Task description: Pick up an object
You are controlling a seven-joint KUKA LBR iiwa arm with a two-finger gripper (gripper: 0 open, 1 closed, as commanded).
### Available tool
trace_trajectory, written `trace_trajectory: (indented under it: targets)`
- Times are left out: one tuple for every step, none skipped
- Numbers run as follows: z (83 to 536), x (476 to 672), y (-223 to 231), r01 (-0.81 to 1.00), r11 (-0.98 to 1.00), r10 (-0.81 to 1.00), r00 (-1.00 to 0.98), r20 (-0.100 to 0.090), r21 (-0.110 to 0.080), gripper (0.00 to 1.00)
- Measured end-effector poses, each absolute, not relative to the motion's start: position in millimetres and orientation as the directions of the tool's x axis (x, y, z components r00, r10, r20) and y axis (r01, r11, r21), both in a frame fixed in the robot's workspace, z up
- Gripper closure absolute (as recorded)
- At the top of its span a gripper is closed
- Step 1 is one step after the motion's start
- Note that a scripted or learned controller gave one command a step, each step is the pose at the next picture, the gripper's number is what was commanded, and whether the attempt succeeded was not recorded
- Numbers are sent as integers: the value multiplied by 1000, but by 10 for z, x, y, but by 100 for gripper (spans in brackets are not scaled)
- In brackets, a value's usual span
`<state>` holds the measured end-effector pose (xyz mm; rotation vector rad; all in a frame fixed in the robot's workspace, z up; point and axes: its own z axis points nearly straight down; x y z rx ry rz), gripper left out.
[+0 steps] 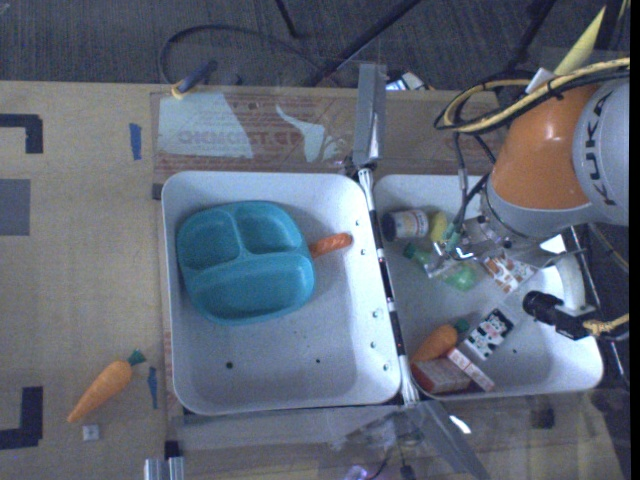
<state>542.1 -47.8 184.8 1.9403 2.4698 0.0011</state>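
Carrot (100,389) on bench, left of bins; teal tray (245,260) in left bin (300,368), small carrot (331,243) touching its right edge. Right bin (575,363): bottle (405,225), green item (458,276), carrot (437,343), red box (455,373), card (489,334). Gripper (458,251) is seen above green item; finger state cannot be told

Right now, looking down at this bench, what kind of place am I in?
Probably a robotics lab set up for grasping trials. A KUKA arm reaches over two white bins holding toy items such as a teal tray and a carrot, with cables and stand legs on the carpet beyond.
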Motion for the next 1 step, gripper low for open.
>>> trace_trajectory:
  targets:
    - [2521, 5229, 111, 972, 234, 972, -234, 0, 1, 100]
